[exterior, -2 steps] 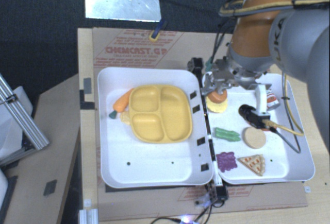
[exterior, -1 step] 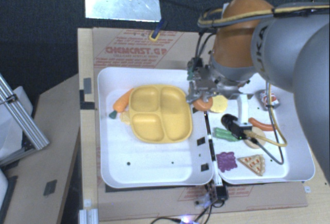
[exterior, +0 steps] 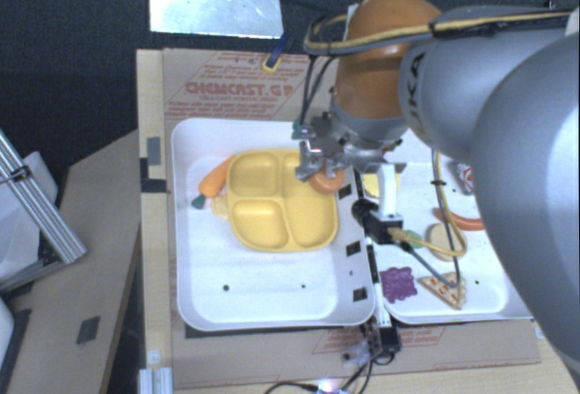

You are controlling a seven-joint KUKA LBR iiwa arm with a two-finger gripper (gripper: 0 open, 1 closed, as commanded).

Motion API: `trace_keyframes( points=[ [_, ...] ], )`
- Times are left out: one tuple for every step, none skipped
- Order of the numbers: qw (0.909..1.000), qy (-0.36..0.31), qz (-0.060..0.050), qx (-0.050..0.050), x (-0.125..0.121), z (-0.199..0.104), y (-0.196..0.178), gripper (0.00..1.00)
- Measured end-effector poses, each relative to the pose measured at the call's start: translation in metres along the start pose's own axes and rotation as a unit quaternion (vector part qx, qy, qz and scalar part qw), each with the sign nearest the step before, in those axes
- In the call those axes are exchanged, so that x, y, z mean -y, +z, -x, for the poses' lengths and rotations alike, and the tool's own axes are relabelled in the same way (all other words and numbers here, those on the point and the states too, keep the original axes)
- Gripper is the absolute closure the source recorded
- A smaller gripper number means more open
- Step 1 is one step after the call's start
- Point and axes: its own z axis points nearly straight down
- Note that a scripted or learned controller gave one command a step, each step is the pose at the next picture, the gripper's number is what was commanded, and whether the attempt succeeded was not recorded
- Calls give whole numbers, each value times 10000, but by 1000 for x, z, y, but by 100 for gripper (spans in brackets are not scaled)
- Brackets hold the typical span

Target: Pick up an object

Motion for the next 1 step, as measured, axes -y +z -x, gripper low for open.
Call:
trace_keyframes(
  points=[
    [10000,40,-16,8,9,11,-1,100]
  ],
)
